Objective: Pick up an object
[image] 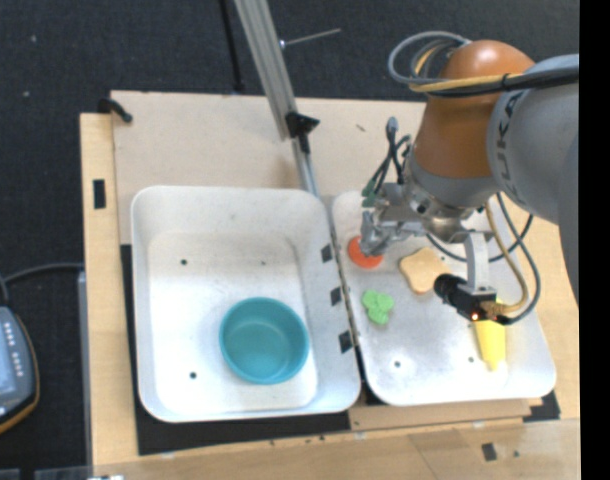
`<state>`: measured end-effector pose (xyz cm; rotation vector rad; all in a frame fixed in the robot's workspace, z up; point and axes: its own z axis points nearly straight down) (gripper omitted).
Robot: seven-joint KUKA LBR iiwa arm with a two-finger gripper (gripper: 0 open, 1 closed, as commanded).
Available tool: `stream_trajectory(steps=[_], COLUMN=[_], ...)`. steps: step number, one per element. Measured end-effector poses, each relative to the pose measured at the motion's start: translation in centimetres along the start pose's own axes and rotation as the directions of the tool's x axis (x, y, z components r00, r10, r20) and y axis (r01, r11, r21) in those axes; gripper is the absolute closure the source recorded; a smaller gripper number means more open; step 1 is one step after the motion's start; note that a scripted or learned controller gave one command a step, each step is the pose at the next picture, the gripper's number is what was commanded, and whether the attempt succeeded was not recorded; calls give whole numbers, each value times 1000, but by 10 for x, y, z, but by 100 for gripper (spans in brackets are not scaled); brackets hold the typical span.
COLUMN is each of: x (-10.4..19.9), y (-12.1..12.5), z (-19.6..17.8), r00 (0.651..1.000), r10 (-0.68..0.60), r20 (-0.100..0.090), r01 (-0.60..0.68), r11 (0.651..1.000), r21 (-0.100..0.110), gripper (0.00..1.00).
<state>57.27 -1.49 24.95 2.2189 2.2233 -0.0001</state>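
The pincer [370,236] hangs low at the upper left corner of the right-hand shallow white bin [515,383], directly over a small orange-red round object [365,255] that lies against the bin's left wall. Its metal fingers blur into the cabling there, so I cannot tell whether they stand apart or together, and the orange-red piece appears to rest on the bin floor rather than between them.

Just right of it lies a tan, biscuit-shaped flat piece [421,269]; below, toward the middle of the frame, a small bright green lumpy toy [377,307]; further right, near the bin's lower right, a yellow elongated object with a black and orange end [488,340]. The left-hand white bin [155,218] holds a teal round plastic bowl [264,340], well apart from the arm.

By my judgement nothing is lifted yet: the approach to the orange-red piece looks made, while closing on it and raising it remain.
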Motion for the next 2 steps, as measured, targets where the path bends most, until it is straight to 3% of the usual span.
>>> stream_trajectory(steps=[2], x=[93], y=[4], z=[-7], r00=[1000], r10=[-5], r20=[-2], r01=[5], r11=[1000], r21=[-1], gripper=[100])
